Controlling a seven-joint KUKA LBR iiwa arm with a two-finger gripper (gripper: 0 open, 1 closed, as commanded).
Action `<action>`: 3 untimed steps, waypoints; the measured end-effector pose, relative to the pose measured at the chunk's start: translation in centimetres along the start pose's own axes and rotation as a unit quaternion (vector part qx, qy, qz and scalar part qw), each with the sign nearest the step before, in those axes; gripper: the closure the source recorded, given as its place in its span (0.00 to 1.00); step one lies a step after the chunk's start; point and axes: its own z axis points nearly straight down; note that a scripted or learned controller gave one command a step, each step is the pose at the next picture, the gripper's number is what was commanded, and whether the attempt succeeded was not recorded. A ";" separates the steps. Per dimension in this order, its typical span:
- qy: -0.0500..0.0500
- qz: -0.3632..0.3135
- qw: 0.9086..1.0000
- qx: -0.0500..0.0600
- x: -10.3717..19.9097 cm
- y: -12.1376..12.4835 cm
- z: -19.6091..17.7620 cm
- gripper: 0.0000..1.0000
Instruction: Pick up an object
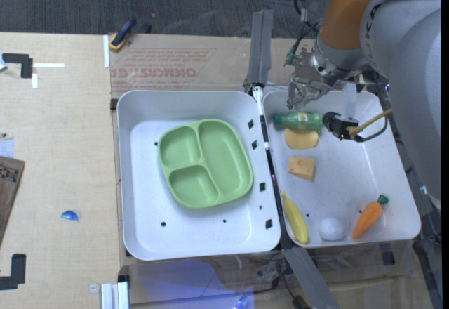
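1. My claw (300, 93) hung at the right bin's (393, 181) far end; I couldn't tell its state.
2. The green bottle (298, 119) lay just below it, long axis crosswise.

Glossy white plastic bins (133, 160), matt green plastic plate (205, 162), pale wood bench (56, 153)

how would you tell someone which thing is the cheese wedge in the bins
Look in the right-hand white bin, the one without the green divided plate. Near its middle, below the green bottle, lies the cheese wedge: the only blocky, straight-edged orange-yellow piece there.
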 end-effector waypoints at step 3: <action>0.001 -0.116 0.993 0.000 -9.2 -6.4 10.0 0.00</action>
